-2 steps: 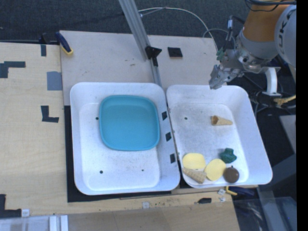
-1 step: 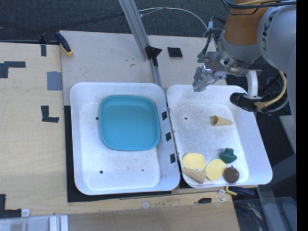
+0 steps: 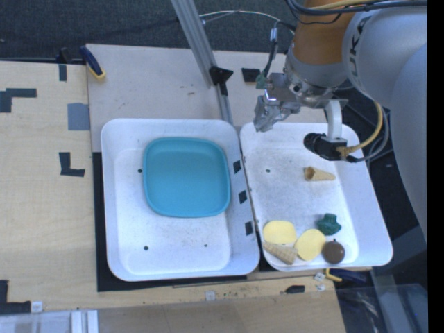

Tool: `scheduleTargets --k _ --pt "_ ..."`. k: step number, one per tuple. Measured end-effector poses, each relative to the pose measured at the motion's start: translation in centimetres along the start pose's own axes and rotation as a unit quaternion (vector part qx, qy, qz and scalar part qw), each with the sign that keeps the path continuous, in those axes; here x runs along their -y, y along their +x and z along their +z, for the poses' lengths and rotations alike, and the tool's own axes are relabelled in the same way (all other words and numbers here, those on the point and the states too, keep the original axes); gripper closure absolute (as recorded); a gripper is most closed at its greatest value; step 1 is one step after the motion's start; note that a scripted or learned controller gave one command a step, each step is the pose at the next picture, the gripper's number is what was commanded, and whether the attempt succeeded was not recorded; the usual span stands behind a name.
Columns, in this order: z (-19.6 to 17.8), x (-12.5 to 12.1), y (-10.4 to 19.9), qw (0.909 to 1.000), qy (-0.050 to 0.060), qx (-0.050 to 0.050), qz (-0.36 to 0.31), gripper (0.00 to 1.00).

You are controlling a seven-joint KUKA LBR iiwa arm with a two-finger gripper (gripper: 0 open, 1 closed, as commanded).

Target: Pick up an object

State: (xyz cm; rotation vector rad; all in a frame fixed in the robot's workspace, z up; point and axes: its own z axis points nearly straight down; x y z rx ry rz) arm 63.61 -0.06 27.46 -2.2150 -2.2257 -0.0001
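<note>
Camera view, looking down at a slant. The arm (image 3: 361, 40), grey with an orange band, enters from the right and ends in the gripper (image 3: 266, 118), which hangs over the far left corner of the right bin (image 3: 277, 186). Whether anything sits in its grasp cannot be told from this angle; nothing is seen beneath it but bare bin floor.

The left bin (image 3: 118, 186) lies to the gripper's left and nearer the viewer, and carries a blue plate (image 3: 186, 177), flat and well apart from the gripper.

Every small candidate for picking lies in the right bin, toward the viewer from the gripper. Nearest is the small cone (image 3: 318, 175), to the gripper's right and a little forward, lying on its side with its long axis across the bin, tip pointing left. Well apart, along the bin's near edge, cluster two yellow discs (image 3: 279, 232) (image 3: 310, 244), touching or nearly so; a waffle cone (image 3: 280, 253) lying partly under the left disc; a green piece (image 3: 329, 223); and a brown ball (image 3: 334, 252) just beside the right disc.

Judgement: the coming move turns on a traverse to the right and toward the viewer, then a descent; the small cone stands alone, so it looks the least obstructed target, best spanned across its short width.
</note>
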Motion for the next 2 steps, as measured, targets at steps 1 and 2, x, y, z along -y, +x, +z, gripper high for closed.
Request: scheduleTargets --k 1,2 --pt "0.8 1.0 4.3 1.0000 0.000 0.000 0.001 1.00" --pt "2.5 1.5 8.6 1.0000 0.000 0.000 0.001 1.00"
